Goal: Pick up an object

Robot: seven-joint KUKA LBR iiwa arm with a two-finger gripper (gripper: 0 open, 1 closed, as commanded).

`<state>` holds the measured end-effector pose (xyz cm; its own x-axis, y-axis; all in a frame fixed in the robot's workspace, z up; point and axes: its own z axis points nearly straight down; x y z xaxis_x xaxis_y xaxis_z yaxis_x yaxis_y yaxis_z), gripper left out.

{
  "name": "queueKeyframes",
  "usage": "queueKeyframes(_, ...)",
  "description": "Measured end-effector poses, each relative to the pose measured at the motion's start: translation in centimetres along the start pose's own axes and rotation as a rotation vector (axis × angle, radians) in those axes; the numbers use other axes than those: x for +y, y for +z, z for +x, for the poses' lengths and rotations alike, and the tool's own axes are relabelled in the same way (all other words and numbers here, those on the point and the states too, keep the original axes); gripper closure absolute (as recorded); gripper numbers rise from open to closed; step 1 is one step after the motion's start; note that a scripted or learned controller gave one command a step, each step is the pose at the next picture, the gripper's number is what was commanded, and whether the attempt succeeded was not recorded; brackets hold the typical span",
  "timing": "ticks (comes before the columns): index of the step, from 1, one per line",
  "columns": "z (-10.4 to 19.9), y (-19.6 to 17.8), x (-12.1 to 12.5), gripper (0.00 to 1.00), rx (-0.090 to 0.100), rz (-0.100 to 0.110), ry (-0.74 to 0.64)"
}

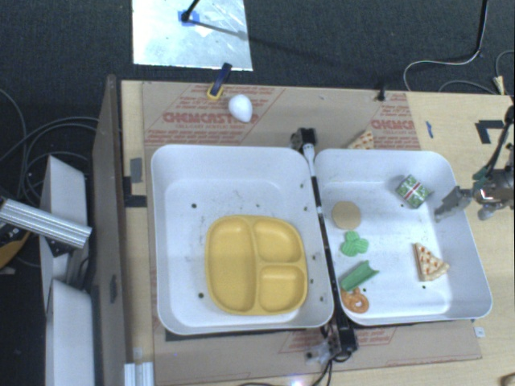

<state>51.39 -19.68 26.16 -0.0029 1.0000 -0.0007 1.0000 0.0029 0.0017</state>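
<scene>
Two white bins are seated side by side on the tabletop. The left bin carries a yellow divided tray. The right bin carries the candidate objects: a green-and-white can near the far right corner, a tan disc near the divider, a green leafy piece just below it, a green wedge, an orange pretzel at the near edge, and a pizza slice toward the right wall. The objects are spaced apart on the bin floor, which is judged to leave approach room around most of them.

The pincer is seen at the right rim of the right bin, near the can and above the pizza slice. Its state cannot be told at this scale; nothing is seen held in it. No object is lifted, so the pick is judged not yet done. The can and the pizza slice are judged the nearest targets.

A white egg and a second pizza piece lie outside the bins on the tabletop.
</scene>
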Motion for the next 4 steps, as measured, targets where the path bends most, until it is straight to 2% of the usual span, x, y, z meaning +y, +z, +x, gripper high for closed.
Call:
queueKeyframes(1, 7.3, 10.9, 6.0, 0.0, 0.006, 0.006, -0.009)
queueKeyframes(2, 10.8, 18.0, 2.4, 0.0, 0.003, 0.003, -0.001)
queueKeyframes(3, 10.6, 16.7, 2.6, 1.0, 0.001, -0.002, 0.0)
queueKeyframes(4, 16.0, 7.2, 1.8, 1.0, 0.003, -0.007, -0.007)
